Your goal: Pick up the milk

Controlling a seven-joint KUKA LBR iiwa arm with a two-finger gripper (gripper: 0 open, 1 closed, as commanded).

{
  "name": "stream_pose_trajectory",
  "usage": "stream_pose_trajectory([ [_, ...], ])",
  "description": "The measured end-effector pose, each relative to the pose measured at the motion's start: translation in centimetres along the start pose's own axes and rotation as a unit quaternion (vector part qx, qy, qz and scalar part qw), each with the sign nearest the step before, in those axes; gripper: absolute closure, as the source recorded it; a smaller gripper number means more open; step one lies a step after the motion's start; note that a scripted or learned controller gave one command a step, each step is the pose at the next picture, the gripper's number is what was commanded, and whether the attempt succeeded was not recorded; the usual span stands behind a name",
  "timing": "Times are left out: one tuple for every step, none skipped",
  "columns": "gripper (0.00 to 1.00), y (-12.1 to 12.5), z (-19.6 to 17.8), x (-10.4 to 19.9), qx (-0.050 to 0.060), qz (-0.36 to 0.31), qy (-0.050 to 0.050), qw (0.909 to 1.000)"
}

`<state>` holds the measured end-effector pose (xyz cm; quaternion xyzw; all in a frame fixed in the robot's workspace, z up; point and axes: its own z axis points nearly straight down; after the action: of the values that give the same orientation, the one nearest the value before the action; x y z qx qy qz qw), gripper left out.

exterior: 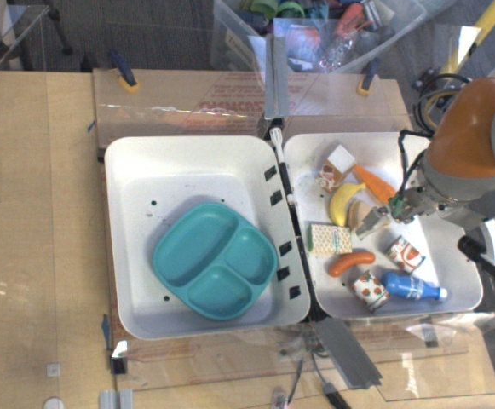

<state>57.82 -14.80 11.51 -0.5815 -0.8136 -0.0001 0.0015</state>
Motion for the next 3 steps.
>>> stream_pose_trajectory([
  [0.00,-4.2,2.5,-2.9,-0.006,0.104,-0.003,0.9945],
  [1.00,-4.2,1.4,-3.3,-0.008,0.106,-0.006,0.9943],
  [1.00,3.0,-7.7,-0.7,-0.002,0.036,-0.002,0.9994],
])
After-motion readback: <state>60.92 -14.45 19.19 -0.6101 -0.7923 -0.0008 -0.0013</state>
